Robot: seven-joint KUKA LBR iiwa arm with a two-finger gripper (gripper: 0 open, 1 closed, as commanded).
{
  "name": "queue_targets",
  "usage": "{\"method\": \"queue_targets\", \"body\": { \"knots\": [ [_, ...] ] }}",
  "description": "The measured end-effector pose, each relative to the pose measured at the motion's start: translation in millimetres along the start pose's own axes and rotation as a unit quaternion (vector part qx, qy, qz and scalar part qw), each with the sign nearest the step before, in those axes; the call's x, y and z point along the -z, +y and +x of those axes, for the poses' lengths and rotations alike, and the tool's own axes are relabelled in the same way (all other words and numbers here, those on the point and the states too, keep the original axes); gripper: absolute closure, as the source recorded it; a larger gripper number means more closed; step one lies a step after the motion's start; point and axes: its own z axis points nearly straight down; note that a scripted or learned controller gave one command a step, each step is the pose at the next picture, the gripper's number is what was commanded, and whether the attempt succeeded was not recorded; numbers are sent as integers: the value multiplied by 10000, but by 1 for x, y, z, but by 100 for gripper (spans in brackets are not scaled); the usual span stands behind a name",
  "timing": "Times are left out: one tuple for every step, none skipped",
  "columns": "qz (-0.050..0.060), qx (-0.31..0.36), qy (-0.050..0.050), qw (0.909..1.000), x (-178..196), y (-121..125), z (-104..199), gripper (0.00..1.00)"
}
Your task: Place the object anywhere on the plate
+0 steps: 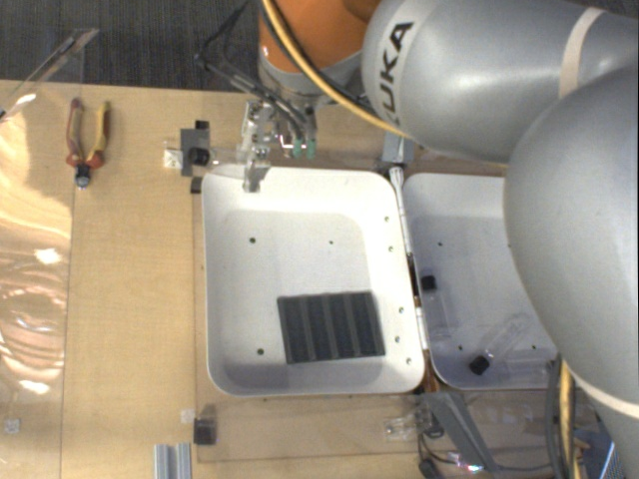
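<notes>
A dark ribbed rectangular plate [329, 327] lies flat in the left white bin [228, 297], toward its near side. My gripper [262, 158] hangs over the far left corner of that bin, well away from the plate, and I see nothing held in it. A small black object [427, 281] rests at the left wall of the right bin [451, 218]. Another small black piece [479, 364] sits near that bin's front, on a clear plastic item [507, 339]. The large grey arm covers much of the right bin.
Red-handled pliers [86, 140] lie on the wooden bench at far left. A black fixture [195, 150] stands just left of the gripper. A small black block [205, 429] and a metal bracket [172, 459] sit by the bench's front edge.
</notes>
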Motion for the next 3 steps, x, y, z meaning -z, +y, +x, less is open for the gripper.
{"method": "queue_targets", "body": {
  "knots": [
    [13, -2222, 17, 9750, -68, -1, -3, 100],
    [22, -5698, 5, 8218, -25, 0, 7, 100],
    [36, -5235, 19, 8520, -97, -18, -2, 100]
  ]
}}
